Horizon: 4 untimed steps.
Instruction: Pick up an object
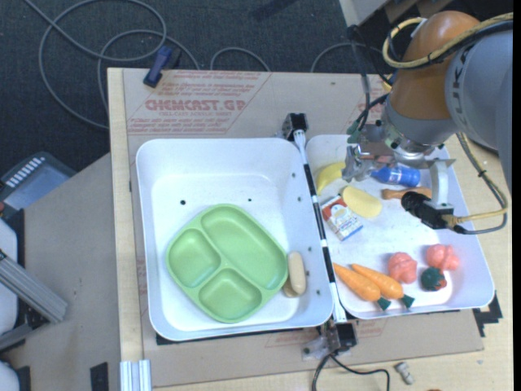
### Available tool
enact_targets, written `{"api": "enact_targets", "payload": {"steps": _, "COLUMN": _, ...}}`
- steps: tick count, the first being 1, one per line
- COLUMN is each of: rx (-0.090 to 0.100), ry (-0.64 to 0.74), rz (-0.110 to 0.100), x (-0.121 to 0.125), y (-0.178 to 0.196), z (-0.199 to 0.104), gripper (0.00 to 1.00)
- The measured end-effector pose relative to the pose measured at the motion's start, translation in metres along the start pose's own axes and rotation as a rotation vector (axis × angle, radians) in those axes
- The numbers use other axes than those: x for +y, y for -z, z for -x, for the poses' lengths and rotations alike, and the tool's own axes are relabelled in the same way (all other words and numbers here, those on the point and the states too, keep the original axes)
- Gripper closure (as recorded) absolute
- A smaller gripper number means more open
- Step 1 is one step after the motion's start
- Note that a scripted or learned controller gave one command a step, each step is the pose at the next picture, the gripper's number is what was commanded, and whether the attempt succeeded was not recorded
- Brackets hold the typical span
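My gripper point(355, 166) hangs over the back left part of the right bin point(476, 287). It is just above and between a yellow banana-like piece point(329, 176) and a pale yellow oval piece point(363, 202). A blue bottle point(398, 175) lies right beside it, partly hidden under the wrist. A small red and white carton point(342, 219) sits in front of the yellow pieces. I see nothing held in the gripper.
Two orange carrots point(370, 281), a pink fruit point(401, 265), a red-pink fruit point(442, 256) and a small green piece point(433, 279) lie at the right bin's front. The left bin point(155, 165) holds a green divided plate point(226, 261) and a tan roll point(296, 273).
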<state>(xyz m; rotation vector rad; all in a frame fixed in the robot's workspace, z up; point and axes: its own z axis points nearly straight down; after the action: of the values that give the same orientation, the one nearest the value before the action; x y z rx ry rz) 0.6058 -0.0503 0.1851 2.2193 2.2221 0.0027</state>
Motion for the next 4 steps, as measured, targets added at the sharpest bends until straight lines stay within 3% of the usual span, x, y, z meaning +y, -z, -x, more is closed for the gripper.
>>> {"api": "enact_targets", "payload": {"steps": 1, "rx": 0.000, "ry": 0.000, "rz": -0.003, "x": -0.003, "y": 0.000, "z": -0.008, "gripper": 1.00}}
{"api": "enact_targets", "payload": {"steps": 2, "rx": 0.001, "ry": 0.000, "rz": -0.004, "x": -0.013, "y": 0.000, "z": -0.045, "gripper": 1.00}}
{"api": "enact_targets", "payload": {"steps": 3, "rx": 0.001, "ry": 0.000, "rz": -0.004, "x": -0.013, "y": 0.000, "z": -0.045, "gripper": 0.00}}
{"api": "enact_targets", "payload": {"steps": 4, "rx": -0.001, "ry": -0.003, "rz": -0.004, "x": -0.045, "y": 0.000, "z": -0.013, "gripper": 0.00}}
